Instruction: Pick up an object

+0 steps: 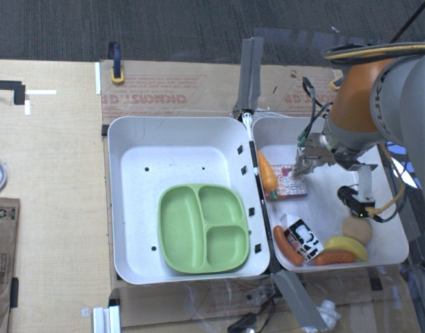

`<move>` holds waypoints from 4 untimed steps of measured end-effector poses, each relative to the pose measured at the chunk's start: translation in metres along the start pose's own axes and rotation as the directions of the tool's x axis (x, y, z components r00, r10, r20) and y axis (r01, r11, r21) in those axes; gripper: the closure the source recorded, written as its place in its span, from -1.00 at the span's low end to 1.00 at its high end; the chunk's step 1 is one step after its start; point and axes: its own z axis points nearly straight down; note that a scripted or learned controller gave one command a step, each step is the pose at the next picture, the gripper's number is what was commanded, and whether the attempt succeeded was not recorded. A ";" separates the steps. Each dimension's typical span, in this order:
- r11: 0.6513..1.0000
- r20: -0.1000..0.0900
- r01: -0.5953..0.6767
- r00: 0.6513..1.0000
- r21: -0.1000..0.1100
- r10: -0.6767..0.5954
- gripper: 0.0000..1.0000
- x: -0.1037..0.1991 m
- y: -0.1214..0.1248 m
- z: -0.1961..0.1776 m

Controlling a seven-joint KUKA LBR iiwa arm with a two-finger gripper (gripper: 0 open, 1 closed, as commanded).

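Note:
My gripper (304,171) hangs low in the right bin (325,201), at the right end of a flat pink-and-white packet (285,187); I cannot tell whether it touches the packet. An orange carrot-shaped toy (267,173) lies just left of the packet, against the bin's left wall. At the front of this bin lie a red sausage (285,247), a black-and-white item (305,237), a yellow banana (348,245) and a tan rounded piece (357,229). The grey arm with its orange band (355,103) reaches in from the right.
The left bin (117,186) holds a green divided plate (204,227) at its front. A grey divider post (250,75) stands between the bins at the back. Cables hang by the wrist over the right bin's right side.

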 end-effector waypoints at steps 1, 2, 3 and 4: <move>1.000 -0.002 0.001 1.000 0.002 -0.001 -1.00 0.001 0.000 0.000; 0.994 0.000 -0.104 0.995 0.016 0.104 -1.00 0.052 -0.011 -0.086; 0.993 -0.001 -0.118 0.993 0.008 0.118 -1.00 -0.002 -0.012 0.009; 0.993 -0.001 -0.118 0.993 0.007 0.118 1.00 -0.003 -0.010 0.001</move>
